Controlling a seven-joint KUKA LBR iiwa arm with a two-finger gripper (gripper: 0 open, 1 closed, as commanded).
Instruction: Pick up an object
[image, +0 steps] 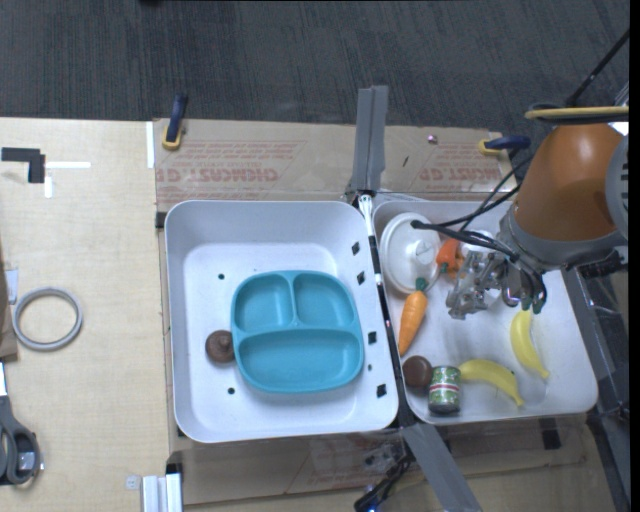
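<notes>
Carrot (411, 319) lies in the right bin (575, 385), just left of our gripper (470, 298), its long axis running near to far. We cannot tell whether the jaws are released or clenched; nothing shows between them.

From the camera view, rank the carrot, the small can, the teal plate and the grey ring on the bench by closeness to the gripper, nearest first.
Gripper is over the right bin.
1. Carrot, just left of it, by the divider.
2. Small can, below it, at the right bin's front.
3. Teal plate, in the left bin.
4. Grey ring, on the bench at far left.
</notes>
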